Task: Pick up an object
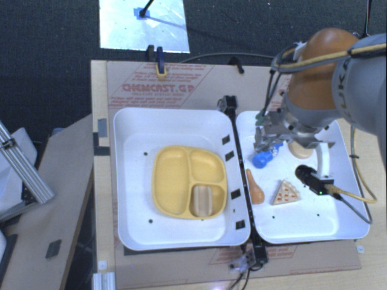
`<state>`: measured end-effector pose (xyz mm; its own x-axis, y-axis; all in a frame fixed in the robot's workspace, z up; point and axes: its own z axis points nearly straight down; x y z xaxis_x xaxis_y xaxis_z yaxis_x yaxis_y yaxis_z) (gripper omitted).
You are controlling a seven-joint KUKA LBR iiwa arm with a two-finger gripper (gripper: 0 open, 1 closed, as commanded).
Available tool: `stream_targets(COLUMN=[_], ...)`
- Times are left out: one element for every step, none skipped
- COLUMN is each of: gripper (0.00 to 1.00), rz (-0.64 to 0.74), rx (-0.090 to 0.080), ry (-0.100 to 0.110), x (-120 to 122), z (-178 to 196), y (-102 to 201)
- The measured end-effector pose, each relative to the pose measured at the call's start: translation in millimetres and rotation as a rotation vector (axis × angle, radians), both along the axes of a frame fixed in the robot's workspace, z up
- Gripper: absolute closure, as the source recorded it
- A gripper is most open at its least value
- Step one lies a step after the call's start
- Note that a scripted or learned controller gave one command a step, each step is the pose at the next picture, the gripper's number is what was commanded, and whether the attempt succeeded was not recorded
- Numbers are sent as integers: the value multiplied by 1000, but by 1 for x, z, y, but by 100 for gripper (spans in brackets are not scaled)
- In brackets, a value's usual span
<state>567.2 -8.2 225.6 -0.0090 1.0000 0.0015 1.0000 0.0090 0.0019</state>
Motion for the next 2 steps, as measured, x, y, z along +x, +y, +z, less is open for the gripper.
stream_targets(gripper=[100,100], rz=[2,1], rx=[1,1], ry=[1,-1], x=[0,7], z=[6,11], y=[63,110])
